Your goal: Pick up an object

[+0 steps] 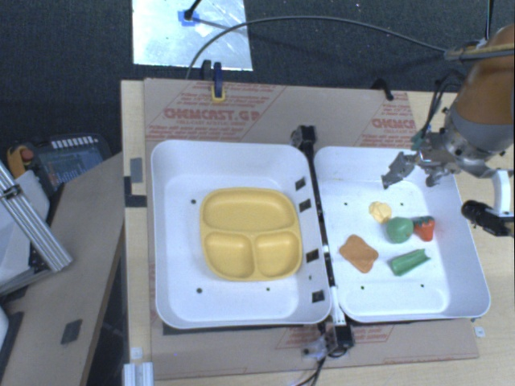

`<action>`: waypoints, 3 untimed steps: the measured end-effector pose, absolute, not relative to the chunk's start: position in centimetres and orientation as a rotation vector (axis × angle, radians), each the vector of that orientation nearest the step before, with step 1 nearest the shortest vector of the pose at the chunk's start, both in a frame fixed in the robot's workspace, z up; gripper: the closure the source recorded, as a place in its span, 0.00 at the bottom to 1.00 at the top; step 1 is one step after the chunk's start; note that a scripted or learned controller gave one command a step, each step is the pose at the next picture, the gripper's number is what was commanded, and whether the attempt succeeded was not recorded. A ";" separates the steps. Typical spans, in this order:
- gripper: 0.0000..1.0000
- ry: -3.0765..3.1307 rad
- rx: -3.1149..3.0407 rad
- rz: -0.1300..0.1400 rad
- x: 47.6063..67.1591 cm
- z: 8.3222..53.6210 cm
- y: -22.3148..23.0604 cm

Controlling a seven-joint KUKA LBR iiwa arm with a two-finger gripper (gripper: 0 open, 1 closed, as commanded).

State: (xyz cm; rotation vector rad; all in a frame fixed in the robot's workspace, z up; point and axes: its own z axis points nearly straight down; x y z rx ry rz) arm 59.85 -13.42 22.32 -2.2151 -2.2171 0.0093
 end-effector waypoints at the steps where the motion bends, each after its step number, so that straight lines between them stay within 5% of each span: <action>1: 0.00 -2.226 -2.219 -0.001 60.1 22.9 -13.4; 3: 0.00 -2.222 -2.219 0.001 60.1 14.4 -13.8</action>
